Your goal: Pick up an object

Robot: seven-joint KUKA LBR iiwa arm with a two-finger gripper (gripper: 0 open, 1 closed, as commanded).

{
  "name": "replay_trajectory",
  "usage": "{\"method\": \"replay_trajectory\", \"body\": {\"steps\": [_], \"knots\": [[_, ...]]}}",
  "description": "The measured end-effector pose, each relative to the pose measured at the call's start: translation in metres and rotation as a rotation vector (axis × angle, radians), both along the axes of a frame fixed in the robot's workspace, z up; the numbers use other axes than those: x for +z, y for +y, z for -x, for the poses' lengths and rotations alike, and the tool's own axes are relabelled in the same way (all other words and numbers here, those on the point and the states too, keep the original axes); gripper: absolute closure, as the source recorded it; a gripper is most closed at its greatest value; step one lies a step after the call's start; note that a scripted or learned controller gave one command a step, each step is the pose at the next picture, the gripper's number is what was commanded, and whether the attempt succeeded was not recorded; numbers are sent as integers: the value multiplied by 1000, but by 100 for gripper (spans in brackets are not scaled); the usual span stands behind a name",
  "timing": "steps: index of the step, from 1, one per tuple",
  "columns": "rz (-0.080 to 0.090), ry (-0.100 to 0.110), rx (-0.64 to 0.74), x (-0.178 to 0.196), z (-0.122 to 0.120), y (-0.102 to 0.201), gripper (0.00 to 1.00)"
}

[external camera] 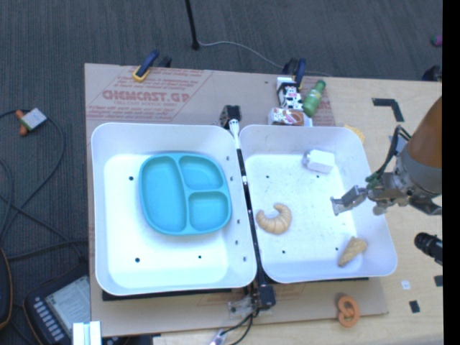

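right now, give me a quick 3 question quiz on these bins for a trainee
1. True or false: the blue plate lies in the same bin as the croissant.
2. Which item lies nearest the gripper? A white block B cone-shaped pastry C plate
3. How many loose items lie in the right bin?

Key: 1 false; 2 B; 3 three

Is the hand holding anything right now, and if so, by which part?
Nothing is held. The hand hangs over bare floor of the right white bin, apart from the tan croissant, white block and beige cone-shaped pastry.
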State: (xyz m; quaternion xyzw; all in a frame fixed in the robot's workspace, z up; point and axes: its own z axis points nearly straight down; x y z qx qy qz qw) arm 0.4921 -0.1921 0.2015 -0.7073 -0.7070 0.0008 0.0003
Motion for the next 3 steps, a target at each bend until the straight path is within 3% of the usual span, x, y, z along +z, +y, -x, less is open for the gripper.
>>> {"method": "replay_trajectory", "body": {"steps": [1,2,3], "knots": [[0,-7,0,-114,6,29,0],[5,-11,-2,-104,6,27,100],[-2,-1,3,-17,8,160,100]]}}
